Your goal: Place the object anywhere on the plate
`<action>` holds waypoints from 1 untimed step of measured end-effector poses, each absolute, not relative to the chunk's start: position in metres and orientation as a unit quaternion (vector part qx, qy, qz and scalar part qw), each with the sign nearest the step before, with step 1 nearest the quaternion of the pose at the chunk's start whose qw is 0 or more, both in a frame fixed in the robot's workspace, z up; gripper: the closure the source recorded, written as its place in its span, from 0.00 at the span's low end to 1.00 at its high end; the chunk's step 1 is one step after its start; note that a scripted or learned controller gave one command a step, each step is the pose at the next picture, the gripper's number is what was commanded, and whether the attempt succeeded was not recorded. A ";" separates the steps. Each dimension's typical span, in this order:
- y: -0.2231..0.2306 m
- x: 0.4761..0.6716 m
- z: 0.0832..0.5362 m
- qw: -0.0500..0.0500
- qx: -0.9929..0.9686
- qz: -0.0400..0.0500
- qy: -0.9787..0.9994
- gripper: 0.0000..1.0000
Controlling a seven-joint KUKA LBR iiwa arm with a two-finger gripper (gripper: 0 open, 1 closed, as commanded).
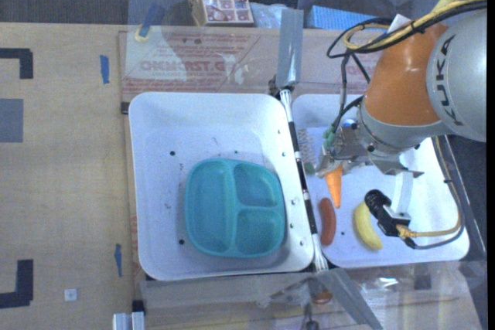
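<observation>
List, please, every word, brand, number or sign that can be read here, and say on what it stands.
"KUKA": on the grey arm, running vertically, partly cut off.
Red print on the clear sheet behind the bins: mirrored, too blurred to read.
Pictured box at the top: print too small to read.

Teal divided plate [235,209], left bin [155,135]

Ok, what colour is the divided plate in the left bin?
Teal, a blue-green; the plate shows clearly in the camera view.
</observation>
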State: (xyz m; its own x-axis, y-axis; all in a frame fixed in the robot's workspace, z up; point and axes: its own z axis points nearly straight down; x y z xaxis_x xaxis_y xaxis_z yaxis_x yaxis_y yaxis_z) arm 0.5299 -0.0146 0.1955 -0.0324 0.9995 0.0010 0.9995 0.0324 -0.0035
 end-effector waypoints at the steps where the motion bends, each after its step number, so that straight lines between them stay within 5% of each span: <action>1: 0.061 0.516 0.198 0.002 -0.708 0.001 -0.706 1.00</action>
State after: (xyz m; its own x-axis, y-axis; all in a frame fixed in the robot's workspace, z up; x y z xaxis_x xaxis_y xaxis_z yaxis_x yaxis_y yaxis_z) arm 0.5157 0.0607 0.1976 0.0038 1.0000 0.0006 1.0000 -0.0038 -0.0040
